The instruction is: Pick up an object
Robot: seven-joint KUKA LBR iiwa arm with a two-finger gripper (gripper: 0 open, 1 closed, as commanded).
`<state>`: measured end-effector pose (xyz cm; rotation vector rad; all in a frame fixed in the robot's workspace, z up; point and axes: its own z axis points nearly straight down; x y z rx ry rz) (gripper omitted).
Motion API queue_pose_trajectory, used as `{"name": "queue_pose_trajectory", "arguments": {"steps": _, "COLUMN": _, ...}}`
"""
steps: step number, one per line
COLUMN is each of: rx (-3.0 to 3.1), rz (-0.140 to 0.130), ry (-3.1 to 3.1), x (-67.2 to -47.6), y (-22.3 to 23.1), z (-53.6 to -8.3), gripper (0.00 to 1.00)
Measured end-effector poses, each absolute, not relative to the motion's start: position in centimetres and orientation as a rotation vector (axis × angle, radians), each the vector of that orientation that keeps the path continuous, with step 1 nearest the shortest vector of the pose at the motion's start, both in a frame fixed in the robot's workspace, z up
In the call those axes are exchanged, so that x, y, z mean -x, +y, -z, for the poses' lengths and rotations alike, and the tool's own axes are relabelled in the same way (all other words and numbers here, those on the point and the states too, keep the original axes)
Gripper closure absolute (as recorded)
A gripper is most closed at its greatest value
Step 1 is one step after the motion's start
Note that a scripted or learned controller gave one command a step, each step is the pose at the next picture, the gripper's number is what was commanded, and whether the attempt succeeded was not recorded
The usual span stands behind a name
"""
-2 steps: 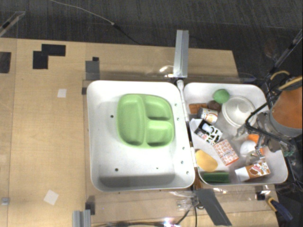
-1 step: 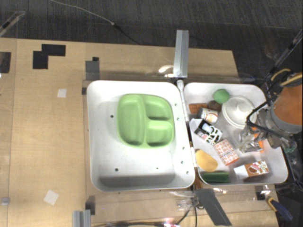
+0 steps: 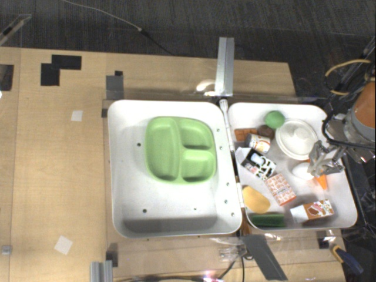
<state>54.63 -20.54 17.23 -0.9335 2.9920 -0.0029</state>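
Arm (image 3: 361, 113) cut off at right edge

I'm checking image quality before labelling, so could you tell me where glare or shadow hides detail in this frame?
In the camera view, glare washes out the white bowl against the right bin; the left bin darkens into shadow along its near wall below the green tray; the claw looks soft and slightly blurred.

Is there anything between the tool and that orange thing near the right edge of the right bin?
Nothing visible. The tool hangs at the right side of the right bin, with the orange thing just below it in the view. The white bowl sits off to its left, not between them.
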Motion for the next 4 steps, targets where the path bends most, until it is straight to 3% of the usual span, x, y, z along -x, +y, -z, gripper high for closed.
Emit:
{"name": "queue_pose_trajectory", "arguments": {"steps": 1, "rx": 1.373, "rz": -0.003, "ry": 2.824, "x": -52.0, "y": -20.5, "z": -14.0, "gripper": 1.00}}
{"name": "queue_pose_trajectory", "arguments": {"steps": 2, "rx": 1.709, "rz": -0.002, "ry": 2.632, "x": -51.1, "y": -20.5, "z": -15.0, "gripper": 1.00}}
{"name": "queue_pose_trajectory", "arguments": {"steps": 3, "rx": 2.174, "rz": -0.003, "ry": 2.263, "x": -53.5, "y": -20.5, "z": -13.8, "gripper": 1.00}}
{"name": "queue_pose_trajectory", "arguments": {"steps": 4, "rx": 2.220, "rz": 0.004, "ry": 2.215, "x": -51.5, "y": -15.7, "z": -21.0, "gripper": 1.00}}
